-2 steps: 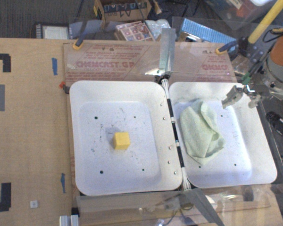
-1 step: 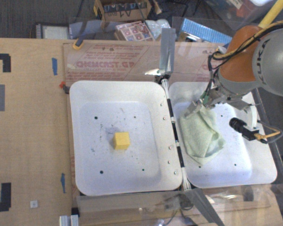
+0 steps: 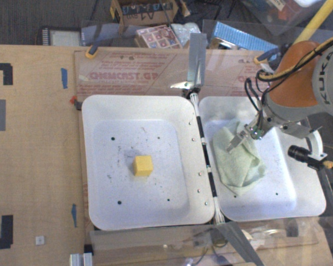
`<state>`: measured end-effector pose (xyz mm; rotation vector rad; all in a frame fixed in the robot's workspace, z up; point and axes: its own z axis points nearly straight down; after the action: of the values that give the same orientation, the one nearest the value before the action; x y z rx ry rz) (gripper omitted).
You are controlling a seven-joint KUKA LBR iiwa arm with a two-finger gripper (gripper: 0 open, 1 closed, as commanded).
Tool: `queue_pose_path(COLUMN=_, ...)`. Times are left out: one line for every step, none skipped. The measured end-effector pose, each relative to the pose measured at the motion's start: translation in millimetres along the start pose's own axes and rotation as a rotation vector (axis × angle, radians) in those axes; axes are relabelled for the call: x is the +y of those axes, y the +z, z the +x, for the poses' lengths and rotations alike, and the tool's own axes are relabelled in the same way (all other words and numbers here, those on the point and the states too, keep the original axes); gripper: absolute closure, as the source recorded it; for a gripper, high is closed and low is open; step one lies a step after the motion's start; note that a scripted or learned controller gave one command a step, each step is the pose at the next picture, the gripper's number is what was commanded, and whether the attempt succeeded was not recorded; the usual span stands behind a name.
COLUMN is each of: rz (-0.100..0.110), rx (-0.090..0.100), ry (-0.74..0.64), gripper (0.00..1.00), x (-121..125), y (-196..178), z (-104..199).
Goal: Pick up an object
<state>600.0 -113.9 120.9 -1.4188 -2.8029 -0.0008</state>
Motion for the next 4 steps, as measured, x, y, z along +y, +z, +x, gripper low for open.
queue_pose_path(rz=-0.001, rx=-0.001, ry=-0.305, gripper=0.0, x=-64, y=8, z=33)
queue_pose_path(rz=-0.005, rx=-0.006, ry=-0.303, gripper=1.0, x=-63, y=-3, z=32)
queue_pose_path(rz=-0.002, rx=-0.004, ry=-0.164, gripper=1.0, x=-127, y=22, z=19)
queue_pose_path(rz=-0.002, rx=-0.005, ry=0.203, gripper=1.0, x=-127, y=-46, z=0)
